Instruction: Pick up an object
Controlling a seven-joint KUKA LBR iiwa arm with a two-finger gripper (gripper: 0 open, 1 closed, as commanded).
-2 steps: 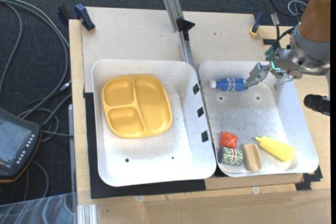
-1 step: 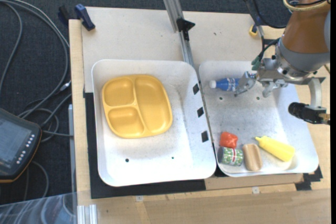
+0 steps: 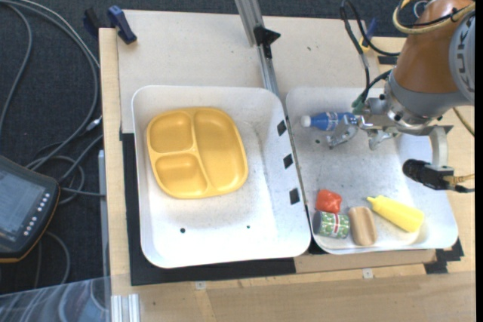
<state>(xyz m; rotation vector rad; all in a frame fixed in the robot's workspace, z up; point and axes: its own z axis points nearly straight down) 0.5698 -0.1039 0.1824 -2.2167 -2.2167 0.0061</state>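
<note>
If going for the water bottle (image 3: pixel 329 121): likely light, thin plastic, slightly squashy, slick and round, prone to rolling; best taken across the labelled middle, not the cap. Small, clear, blue label, pale cap toward the left edge, lying on its side near far-left corner of right bin (image 3: pixel 355 177), just beside gripper (image 3: pixel 361 133). Cannot tell whether gripper is open, closed, or touching the bottle.
</note>
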